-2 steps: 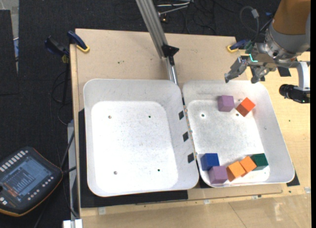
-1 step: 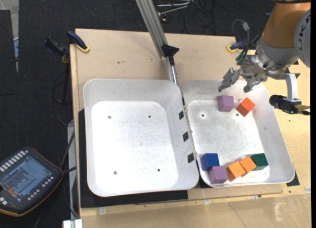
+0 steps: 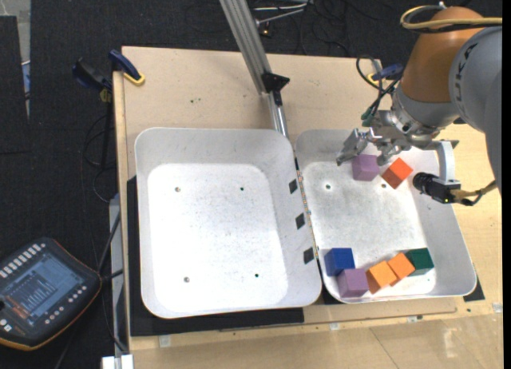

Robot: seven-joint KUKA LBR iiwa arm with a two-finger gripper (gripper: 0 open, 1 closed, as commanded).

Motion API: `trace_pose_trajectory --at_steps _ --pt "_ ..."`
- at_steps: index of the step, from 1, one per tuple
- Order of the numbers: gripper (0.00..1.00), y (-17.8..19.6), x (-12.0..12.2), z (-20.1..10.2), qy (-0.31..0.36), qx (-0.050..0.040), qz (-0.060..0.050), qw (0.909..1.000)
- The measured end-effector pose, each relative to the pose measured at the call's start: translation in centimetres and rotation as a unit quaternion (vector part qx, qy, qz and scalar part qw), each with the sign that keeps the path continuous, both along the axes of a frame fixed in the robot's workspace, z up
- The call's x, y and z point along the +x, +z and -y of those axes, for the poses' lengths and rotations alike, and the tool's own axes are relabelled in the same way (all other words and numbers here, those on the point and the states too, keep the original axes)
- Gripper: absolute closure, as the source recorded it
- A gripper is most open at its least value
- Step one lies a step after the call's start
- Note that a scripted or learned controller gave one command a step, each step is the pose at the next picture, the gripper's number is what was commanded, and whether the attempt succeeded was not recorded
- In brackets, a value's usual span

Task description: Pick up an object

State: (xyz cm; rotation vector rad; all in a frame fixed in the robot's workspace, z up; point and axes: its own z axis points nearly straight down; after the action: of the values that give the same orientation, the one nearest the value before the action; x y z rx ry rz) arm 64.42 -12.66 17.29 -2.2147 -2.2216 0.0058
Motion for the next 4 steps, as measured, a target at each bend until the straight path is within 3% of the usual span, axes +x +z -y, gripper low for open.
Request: trace_pose_trajectory --at_steps 1,2,3,4 --pt "0.0 -5.0 0.9 0.7 -0.002 -0.0027 0.005 1.0" --pt "1.0 -3.6 1.1 0.7 -0.002 -0.0021 0.007 1.0" --pt "1.0 2.6 1.9 1.1 0.0 -0.0014 0.007 1.0" --pt "1.0 5.2 2.0 1.1 -0.001 -0.001 0.005 1.0"
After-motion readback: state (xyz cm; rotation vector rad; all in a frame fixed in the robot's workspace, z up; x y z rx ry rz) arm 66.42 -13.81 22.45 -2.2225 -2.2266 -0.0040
